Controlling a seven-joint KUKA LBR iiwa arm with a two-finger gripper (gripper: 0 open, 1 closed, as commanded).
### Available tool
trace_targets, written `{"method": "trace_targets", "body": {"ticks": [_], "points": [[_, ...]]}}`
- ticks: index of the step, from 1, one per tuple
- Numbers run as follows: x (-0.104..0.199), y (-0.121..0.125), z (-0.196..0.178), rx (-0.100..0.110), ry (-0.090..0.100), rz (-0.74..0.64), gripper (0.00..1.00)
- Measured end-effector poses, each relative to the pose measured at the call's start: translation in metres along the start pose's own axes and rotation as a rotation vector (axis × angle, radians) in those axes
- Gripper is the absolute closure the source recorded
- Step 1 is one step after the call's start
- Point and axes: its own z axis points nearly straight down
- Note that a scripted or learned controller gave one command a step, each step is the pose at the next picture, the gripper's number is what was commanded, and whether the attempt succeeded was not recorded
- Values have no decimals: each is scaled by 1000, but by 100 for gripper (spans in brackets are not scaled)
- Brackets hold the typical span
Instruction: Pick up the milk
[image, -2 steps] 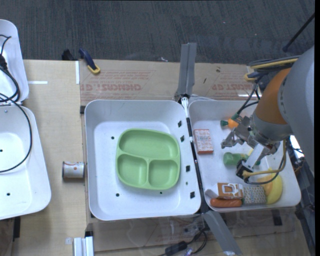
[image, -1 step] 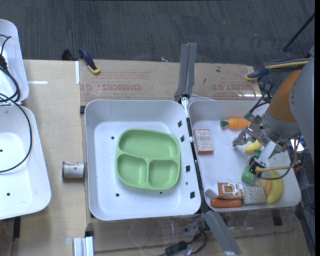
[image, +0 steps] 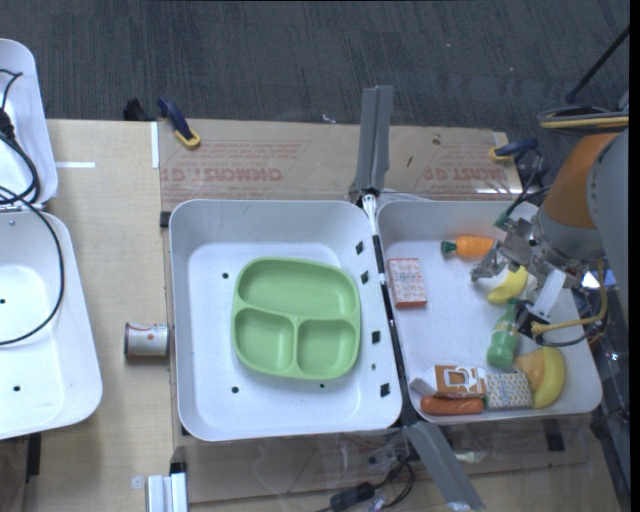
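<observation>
we take the milk to be the small flat carton with a reddish printed face, lying on its side near the left wall of the right bin, toward the far edge and well apart from the other toys. it looks like a light, stiff play-food box, probably hollow, with smooth faces that could slip; we would take it across its two long narrow sides, from above, since it lies flat and offers little height. its print is too small for us to read. the gripper hangs at the right side of the same bin, above the yellow banana and near the orange carrot; whether it is spread or pressed together we cannot tell, as cables and the wrist crowd it. nothing shows between it and the milk, which lies untouched. along the near edge of the bin lie an orange-and-white box, a sausage, a speckled packet and a yellow fruit, with a green bottle just above them. the left bin holds a green divided plate. the cardboard behind the bins bears mirrored lettering we cannot make out with confidence. a small can rests on the bench left of the left bin.
</observation>
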Motion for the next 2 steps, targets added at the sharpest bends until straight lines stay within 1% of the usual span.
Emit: {"method": "trace_targets", "body": {"ticks": [1,2], "points": [[21,-73,-59,1,1,-69,0],[15,-135,-12,-36,14,-189,0]]}}
